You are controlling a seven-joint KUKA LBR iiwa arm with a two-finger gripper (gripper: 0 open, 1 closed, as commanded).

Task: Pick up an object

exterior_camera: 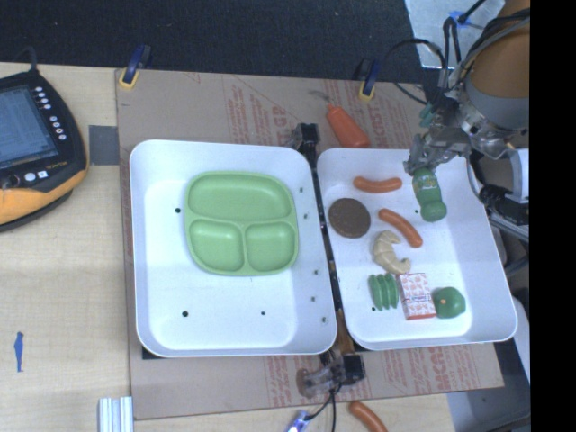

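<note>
My gripper (423,162) hovers over the far right part of the right bin (486,268). A small green bottle (431,198) lies or hangs directly below it, touching its tip; whether it is gripped is unclear. Also in that bin are an orange sausage (378,184), a brown patty (348,217), a second sausage (400,227), a beige piece (391,252), a green ridged item (383,292), a red-and-white box (415,295) and a green round fruit (449,301).
The left bin (153,268) holds a green divided plate (241,221). An orange carrot (346,127) lies on the cardboard behind the bins. Another sausage (367,414) lies at the front. A teach pendant (31,151) rests at far left.
</note>
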